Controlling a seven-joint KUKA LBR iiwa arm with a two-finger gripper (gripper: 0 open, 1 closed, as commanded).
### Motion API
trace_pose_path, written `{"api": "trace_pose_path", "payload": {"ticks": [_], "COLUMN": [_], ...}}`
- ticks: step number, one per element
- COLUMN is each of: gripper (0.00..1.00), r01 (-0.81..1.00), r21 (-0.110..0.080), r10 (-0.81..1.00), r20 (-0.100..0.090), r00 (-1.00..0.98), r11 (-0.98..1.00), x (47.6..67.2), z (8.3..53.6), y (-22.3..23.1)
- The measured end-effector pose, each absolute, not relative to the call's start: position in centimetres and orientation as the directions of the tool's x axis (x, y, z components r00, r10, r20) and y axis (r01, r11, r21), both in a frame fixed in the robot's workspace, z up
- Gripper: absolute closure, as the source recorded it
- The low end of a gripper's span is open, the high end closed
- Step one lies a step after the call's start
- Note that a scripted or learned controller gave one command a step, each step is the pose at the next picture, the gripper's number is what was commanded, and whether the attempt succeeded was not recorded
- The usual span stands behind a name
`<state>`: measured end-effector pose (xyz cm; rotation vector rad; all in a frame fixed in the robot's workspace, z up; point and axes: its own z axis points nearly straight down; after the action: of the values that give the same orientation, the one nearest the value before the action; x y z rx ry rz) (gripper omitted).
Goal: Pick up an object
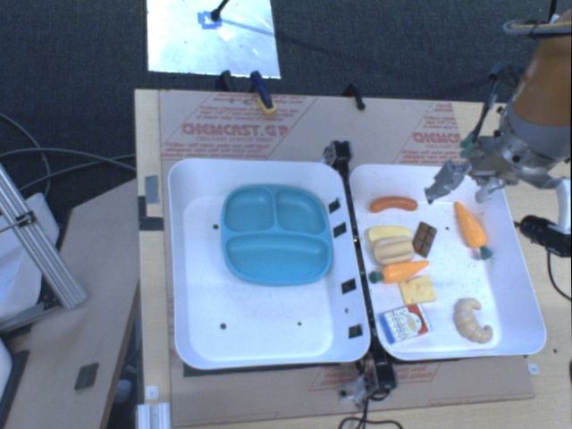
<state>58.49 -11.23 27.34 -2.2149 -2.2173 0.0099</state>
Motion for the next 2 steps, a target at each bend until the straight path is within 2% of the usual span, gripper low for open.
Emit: {"api": "trace_pose_path", "payload": {"ticks": [1, 2], "gripper": [0.0, 0.0], "r01": [1.0, 1.0], "r21": [0.002, -0.001], "r10": [1.0, 1.0], "r20": [0.0, 0.0], "r00": [-0.003, -0.002], "r11": [0.003, 0.002], "x": [58.7, 58.3], "z": [28.0, 23.3], "y": [-11.2, -10.4]}}
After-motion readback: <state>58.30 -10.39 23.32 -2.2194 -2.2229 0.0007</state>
